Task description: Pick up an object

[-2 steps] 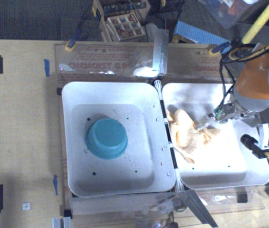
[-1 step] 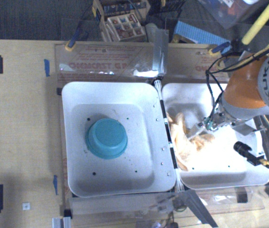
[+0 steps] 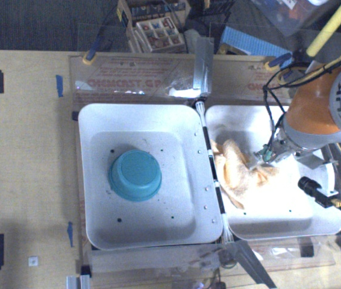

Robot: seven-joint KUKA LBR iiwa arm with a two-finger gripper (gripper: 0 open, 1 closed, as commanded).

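Observation:
A blue upturned bowl [image 3: 135,174] sits in the middle of the left bin [image 3: 98,125]. In the right bin [image 3: 243,116] lies a pale orange, soft-looking lump [image 3: 234,167] near the bin's left wall. My gripper [image 3: 264,158] hangs low over the right bin, just at the right edge of that orange lump, with the grey arm and its orange band [image 3: 315,110] above it. The fingertips are small and dark against the lump.
A clear plastic sheet [image 3: 134,83] lies behind the bins on the wooden bench. Boxes and clutter stand beyond the bench's far edge. A black fitting [image 3: 312,188] sticks out at the right bin's right side.

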